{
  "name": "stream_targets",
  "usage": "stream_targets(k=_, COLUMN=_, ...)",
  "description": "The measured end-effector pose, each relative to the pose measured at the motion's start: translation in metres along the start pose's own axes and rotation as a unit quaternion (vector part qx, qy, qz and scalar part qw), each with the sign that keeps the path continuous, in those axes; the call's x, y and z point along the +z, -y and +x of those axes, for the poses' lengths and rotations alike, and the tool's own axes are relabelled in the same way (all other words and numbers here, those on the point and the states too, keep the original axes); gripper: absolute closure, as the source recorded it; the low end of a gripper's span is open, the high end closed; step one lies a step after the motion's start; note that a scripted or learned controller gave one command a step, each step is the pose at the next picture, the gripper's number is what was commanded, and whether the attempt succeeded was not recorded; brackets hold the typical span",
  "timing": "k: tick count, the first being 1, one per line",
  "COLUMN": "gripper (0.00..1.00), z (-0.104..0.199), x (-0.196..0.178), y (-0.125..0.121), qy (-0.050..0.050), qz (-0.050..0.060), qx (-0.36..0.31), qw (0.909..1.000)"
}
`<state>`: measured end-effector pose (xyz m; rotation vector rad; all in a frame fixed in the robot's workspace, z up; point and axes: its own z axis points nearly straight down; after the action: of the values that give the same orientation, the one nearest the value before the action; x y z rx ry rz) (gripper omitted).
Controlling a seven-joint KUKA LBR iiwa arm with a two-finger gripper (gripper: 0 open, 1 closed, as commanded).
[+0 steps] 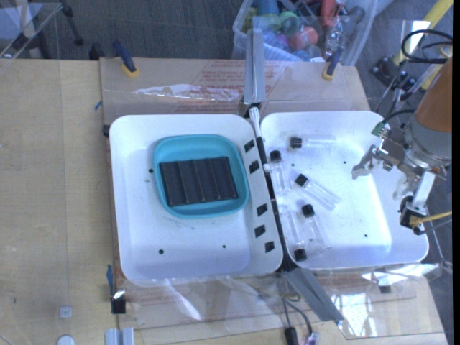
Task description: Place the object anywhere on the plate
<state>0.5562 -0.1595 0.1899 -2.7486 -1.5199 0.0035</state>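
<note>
Vials (pixel 310 187) of clear plastic with black caps are lying scattered in the right bin (pixel 374 244), most of them gathering toward its left wall, one (pixel 310 143) lying apart near the bin's far edge. None of them is sitting on the plate. Left of them, across the divider (pixel 260 192) with its row of black clips, the left bin (pixel 144 257) is carrying a teal plate (pixel 198 148), squarish with rounded corners, and a dark ribbed insert (pixel 198 181) is lying inside it. The plate is resting in the far middle part of its bin, well apart from the vials.

At the right side of the right bin, the gripper (pixel 392 165) is hanging over the bin's right portion, with the grey arm (pixel 435 106) and its orange band reaching in behind it. I cannot tell how the gripper is set, since the metal parts are blurring together against the white bin. Nothing is visibly sitting in it, and the nearest vial is lying well to its left.

Both bins are sitting on a wooden surface (pixel 43 192), and a clear tub (pixel 316 13) of coloured objects is standing beyond them.
</note>
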Motion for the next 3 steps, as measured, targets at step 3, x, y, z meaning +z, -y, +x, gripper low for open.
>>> stream_targets(k=3, gripper=0.0, z=0.005, x=-0.017, y=-0.092, qy=0.0, qz=-0.002, qx=-0.062, qw=0.9981)
